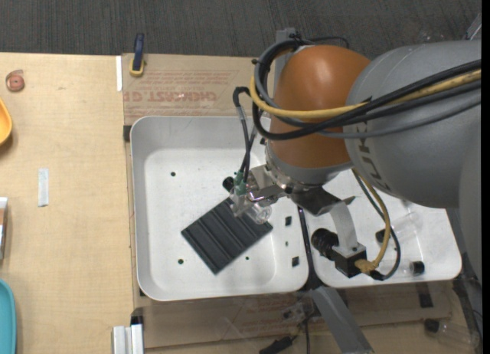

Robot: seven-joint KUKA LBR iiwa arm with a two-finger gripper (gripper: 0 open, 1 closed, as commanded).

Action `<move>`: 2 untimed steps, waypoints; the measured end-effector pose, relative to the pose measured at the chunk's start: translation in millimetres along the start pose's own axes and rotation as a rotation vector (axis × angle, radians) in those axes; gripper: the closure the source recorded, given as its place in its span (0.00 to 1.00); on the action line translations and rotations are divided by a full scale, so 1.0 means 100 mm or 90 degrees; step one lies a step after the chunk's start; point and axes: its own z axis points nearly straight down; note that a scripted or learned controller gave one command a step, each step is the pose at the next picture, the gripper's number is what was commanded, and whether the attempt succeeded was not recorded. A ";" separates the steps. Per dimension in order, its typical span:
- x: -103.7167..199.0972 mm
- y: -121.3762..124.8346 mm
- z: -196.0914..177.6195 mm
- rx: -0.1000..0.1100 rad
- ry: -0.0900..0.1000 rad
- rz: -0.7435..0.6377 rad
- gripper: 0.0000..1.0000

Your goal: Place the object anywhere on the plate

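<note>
This is a robotics lab or test cell. A plywood bench [61,191] stands on dark grey carpet [191,0] and carries two shallow white plastic bins [153,268] on a printed cardboard sheet [191,92] held by a blue clamp [138,44]. A large grey and orange industrial arm [360,115], draped with loose yellow and black cables [306,111], reaches over the bins.

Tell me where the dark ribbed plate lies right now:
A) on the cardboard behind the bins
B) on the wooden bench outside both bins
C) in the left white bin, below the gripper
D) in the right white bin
C: the dark ribbed plate lies flat on the floor of the left white bin, with the gripper at its upper right corner.
</note>
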 end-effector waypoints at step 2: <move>0.12 0.74 -0.75 -0.002 0.000 0.065 0.00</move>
